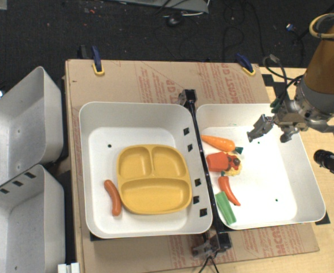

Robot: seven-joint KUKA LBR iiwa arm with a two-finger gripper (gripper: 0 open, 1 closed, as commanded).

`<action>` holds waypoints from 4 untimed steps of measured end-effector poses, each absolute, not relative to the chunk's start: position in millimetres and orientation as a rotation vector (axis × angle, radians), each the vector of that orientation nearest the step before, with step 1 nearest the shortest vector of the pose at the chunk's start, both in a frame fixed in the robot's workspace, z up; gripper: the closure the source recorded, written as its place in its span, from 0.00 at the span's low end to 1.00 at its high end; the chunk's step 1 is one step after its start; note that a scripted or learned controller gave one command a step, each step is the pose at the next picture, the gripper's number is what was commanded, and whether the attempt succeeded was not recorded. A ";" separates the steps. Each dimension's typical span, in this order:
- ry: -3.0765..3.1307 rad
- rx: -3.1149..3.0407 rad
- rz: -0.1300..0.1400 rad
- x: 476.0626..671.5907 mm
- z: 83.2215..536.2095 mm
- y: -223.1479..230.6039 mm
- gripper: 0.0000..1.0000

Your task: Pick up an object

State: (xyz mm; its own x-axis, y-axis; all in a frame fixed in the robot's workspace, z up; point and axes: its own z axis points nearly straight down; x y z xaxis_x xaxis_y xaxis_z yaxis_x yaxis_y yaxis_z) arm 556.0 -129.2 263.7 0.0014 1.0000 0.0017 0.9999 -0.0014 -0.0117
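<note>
Now, gripper [271, 129]: hangs over the upper part of the right bin, two dark fingers spread apart, nothing between them.
Arm [325, 67]: comes in from the right edge, orange band above a grey wrist.
Right bin [280, 209]: white and shallow, its objects gathered along its left side, well apart from the gripper.
Carrot [218, 143]: orange, lying nearly level, topmost of the group and nearest the gripper.
Red-orange pepper [218, 161]: just below the carrot, with a small multicoloured piece at its right that is too small to tell.
Red chili [229, 190]: slanted, below the pepper.
Green piece [225, 207]: long, just beside the chili's lower end, near the bin's left wall.
Left bin [93, 152]: holds a yellow divided plate [153, 178] in its middle.
Sausage [113, 197]: orange-brown, lying just left of the plate.
</note>
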 end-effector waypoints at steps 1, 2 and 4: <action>-2.222 -2.220 0.001 558.1 269.4 -128.9 0.00; -2.216 -2.220 0.006 563.7 208.2 -132.2 0.00; -2.219 -2.224 -0.008 558.5 103.0 -131.0 0.00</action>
State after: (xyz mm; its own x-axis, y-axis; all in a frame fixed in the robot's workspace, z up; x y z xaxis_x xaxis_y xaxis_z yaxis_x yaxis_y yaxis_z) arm 558.5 -131.0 103.0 0.0025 1.0000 0.0038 1.0000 -0.0025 0.0035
